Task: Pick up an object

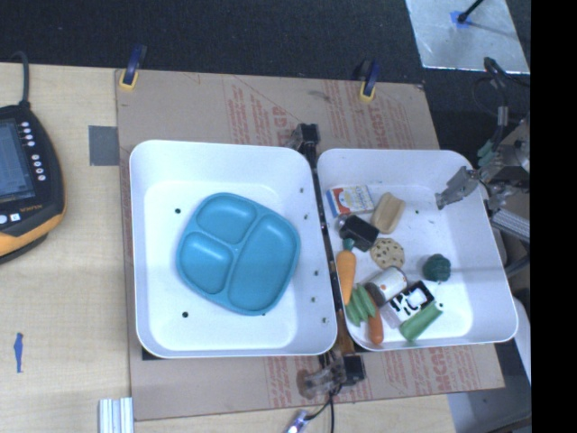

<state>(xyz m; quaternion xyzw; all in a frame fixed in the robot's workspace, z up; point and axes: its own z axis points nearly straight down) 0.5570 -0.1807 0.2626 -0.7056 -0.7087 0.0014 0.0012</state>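
**Q:** White bin [487, 269], right-hand of the pair: what is logged, and where is the gripper [453, 190]?

**A:** The gripper is logged at the bin's upper right corner, over bare floor, with nothing between its fingers. Whether they are spread or pressed together cannot be told at this size. All candidate items lie to its left and lower left: tan block [389, 211] nearest, then cookie [388, 252], dark green ball [437, 266], black item [359, 233], orange carrot [346, 275].

**Q:** How is the pick best done?

**A:** An isolated item should be chosen. The dark green ball, below and slightly left of the gripper, stands apart from its neighbours; the heap beyond it is crowded and a clean closure is less likely there. The descent should be centred over the ball, since a round item is judged likely to roll if nudged off-centre.
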